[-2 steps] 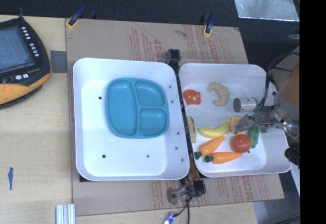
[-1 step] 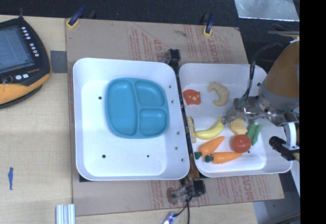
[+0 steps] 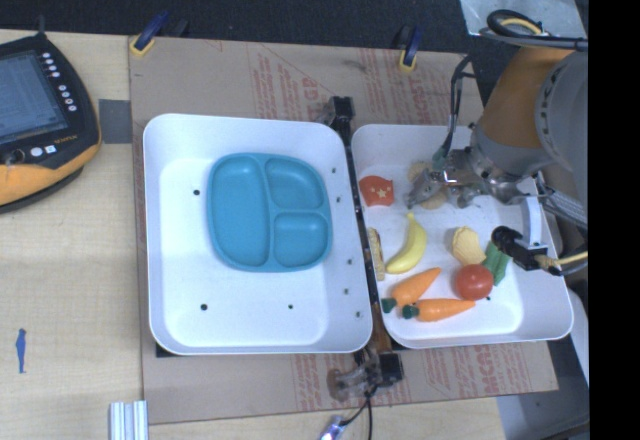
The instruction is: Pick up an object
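The right white bin (image 3: 540, 323) holds toy food. A red tomato slice (image 3: 378, 190) lies at its left, and a yellow banana (image 3: 408, 246) lies below that slice. A pale yellow lump (image 3: 466, 244), a red tomato (image 3: 474, 281) and a green piece (image 3: 497, 261) sit near the middle. Two orange carrots (image 3: 428, 298) lie toward the front. My gripper (image 3: 440, 185) is low in the back of this bin, just right of the tomato slice and above the banana. A small pale object beside it is partly hidden.
The left white bin (image 3: 160, 228) holds a blue divided plate (image 3: 268, 210). A black and orange teach pendant (image 3: 40, 123) rests on the bench at the far left. The grey arm (image 3: 530, 118) covers the right bin's back right corner. Blue clamps (image 3: 406, 46) hold the cardboard.
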Motion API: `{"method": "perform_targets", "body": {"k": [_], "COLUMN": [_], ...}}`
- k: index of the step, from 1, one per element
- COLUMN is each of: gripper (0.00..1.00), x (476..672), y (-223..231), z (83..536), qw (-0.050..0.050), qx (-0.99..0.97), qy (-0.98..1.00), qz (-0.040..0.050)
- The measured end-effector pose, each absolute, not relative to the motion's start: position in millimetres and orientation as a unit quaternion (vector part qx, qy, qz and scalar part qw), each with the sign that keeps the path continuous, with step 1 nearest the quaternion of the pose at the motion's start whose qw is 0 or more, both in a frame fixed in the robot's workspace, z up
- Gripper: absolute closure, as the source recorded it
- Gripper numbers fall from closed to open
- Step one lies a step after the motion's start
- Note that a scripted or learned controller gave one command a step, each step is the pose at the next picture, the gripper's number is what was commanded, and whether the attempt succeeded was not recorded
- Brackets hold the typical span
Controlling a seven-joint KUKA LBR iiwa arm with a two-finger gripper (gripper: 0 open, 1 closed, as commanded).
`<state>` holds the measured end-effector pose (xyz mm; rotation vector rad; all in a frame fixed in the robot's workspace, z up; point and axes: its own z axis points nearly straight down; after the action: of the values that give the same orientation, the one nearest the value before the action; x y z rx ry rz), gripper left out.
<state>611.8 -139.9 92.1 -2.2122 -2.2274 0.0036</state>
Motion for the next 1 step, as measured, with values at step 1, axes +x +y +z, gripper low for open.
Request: {"method": "perform_targets", "body": {"k": [1], "gripper": [0.00], "x": [656.6], "y": [-118.3], "z": [93.1], "qw": [-0.002], "qx": [-0.706], "qy": [-0.708], "qz": [0.0016]}}
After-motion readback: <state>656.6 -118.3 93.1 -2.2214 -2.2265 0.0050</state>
